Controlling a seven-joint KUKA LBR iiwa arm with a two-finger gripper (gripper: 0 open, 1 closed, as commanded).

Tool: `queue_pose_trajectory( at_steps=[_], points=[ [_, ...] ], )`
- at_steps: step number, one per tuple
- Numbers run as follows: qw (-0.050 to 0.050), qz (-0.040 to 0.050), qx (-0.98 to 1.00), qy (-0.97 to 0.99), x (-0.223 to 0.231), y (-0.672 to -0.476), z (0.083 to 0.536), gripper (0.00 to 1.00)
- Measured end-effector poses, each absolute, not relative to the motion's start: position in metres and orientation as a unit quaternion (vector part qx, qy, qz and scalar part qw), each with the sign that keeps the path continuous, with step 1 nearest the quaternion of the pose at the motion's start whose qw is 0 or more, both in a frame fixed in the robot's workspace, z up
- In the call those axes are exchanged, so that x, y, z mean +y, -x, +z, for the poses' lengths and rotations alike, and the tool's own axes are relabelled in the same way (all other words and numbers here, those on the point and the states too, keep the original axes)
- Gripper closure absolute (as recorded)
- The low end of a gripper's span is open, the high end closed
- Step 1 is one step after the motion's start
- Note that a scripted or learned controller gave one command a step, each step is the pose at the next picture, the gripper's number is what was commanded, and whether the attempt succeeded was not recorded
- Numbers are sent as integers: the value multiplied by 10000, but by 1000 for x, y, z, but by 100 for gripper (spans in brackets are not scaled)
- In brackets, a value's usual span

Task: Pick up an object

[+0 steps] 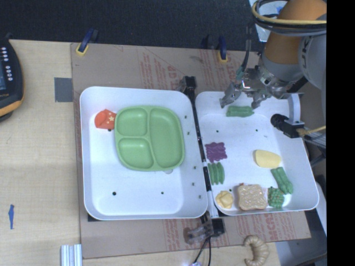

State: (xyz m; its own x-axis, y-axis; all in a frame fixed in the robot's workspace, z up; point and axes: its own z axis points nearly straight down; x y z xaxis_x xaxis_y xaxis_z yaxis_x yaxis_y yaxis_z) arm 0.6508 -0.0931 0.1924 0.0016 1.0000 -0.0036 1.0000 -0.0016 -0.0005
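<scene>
Along the near edge of the right bin (308, 165) we log a row of toy food: a small yellow piece (224, 199) at the near-left corner, a slice of toast (251, 197) beside it, then a broccoli floret (275, 197) toward the near-right corner. Just behind the broccoli lies a green bean pod (282, 179), and a second green pod (216, 172) sits against the left wall. Farther back we note a purple bunch of grapes (216, 151) by the left wall and a yellow lemon-like piece (267, 158) toward the right wall. At the far edge a green leafy piece (239, 112) lies flat on the bin floor. We see the gripper (244, 96) just above it, fingers spread to either side, nothing between them. Left bin (89, 165): a green divided plate (150, 137) at centre, a red piece (105, 119) near its far-left corner.
</scene>
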Motion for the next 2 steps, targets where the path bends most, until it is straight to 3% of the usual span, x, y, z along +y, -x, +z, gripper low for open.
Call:
queue_pose_trajectory(
  at_steps=[1, 2],
  points=[
    [-28, -46, 7066, -7076, -155, -654, 120, 0],
    [-20, -24, 7088, -7054, -148, -653, 123, 0]
  ],
)
